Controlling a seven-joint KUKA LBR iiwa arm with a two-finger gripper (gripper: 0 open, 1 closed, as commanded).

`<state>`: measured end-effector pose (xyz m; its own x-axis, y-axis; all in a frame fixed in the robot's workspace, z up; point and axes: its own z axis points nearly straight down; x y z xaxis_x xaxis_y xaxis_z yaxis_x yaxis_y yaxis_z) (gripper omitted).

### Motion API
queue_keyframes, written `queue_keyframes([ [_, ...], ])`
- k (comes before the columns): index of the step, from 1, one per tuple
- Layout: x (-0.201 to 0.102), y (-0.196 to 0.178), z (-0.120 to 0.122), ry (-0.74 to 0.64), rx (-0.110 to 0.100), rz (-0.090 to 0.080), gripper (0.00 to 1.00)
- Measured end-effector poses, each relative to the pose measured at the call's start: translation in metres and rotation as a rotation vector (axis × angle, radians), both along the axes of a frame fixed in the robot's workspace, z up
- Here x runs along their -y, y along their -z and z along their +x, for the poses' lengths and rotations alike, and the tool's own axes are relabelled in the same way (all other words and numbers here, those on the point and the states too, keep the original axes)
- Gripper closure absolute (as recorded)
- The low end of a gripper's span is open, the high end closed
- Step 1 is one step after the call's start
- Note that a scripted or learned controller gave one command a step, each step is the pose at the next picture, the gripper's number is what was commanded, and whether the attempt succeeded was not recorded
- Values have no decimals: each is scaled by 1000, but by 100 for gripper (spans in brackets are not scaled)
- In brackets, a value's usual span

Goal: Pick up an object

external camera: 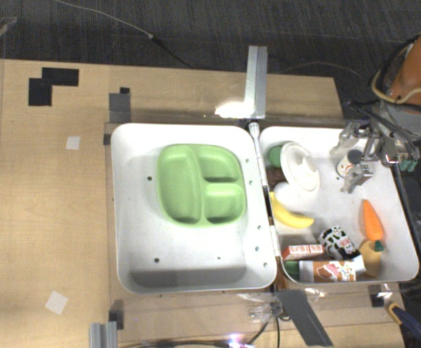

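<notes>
Camera view, desk [43, 216] inventory. Left bin [130, 259]: green divided plate [200, 183], centred toward its far edge. Right bin [406, 256]: white cup [298, 167] near the far left corner with a green item [274, 154] beside it; banana [291, 217] by the left wall; carrot [372, 220] near the right wall; bottle [333, 270], red-labelled box [302, 250] and black-and-white toy [338, 242] along the near edge. Tool [355, 167]: over the bin's far right part, nothing between its fingers; open or closed cannot be told.

Green tray [199, 183], orange carrot [372, 221], yellow banana [291, 217]
</notes>
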<state>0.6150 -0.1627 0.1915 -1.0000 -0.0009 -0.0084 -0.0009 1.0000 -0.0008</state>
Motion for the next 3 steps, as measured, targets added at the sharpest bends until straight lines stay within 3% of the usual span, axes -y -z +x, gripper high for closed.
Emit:
queue_keyframes([
  [1, 39, 94, -32, 150, 6, -1, 0],
  [2, 38, 101, -75, 281, 10, 2, 0],
  [3, 43, 101, -122, 316, 12, -1, 0],
])
